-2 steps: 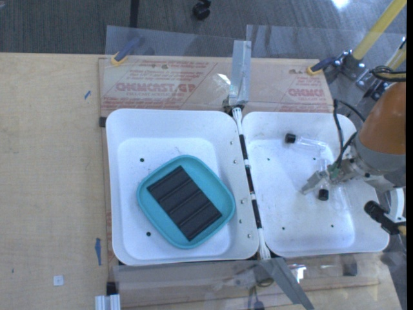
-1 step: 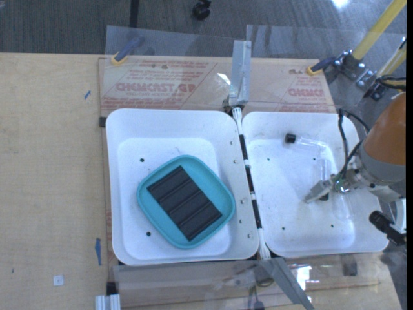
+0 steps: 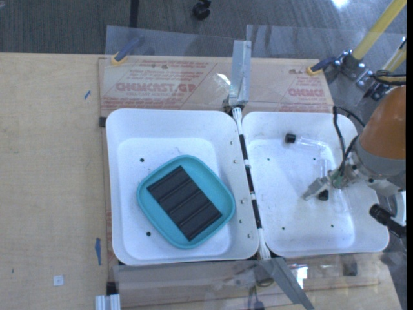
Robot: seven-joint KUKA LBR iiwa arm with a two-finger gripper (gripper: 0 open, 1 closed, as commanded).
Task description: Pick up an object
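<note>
A teal rounded tray [image 3: 219, 196] with a black ridged insert [image 3: 184, 202] lies tilted in the left bin [image 3: 122, 173]. In the right bin [image 3: 284, 231], a clear plastic piece with a small black cap [image 3: 290, 137] rests near the back wall. My gripper [image 3: 321, 191] is low over the right bin's floor, right of centre, in front of the clear piece and apart from the black cap. A faint transparent part [image 3: 321, 166] stands just behind the gripper. I cannot tell whether the gripper touches it.
The arm's orange band [image 3: 387, 128] and cables hang over the right bin's right edge. A grey divider strip [image 3: 248, 186] joins the two bins. Clear sheeting and a cardboard panel [image 3: 161, 82] lie behind them.
</note>
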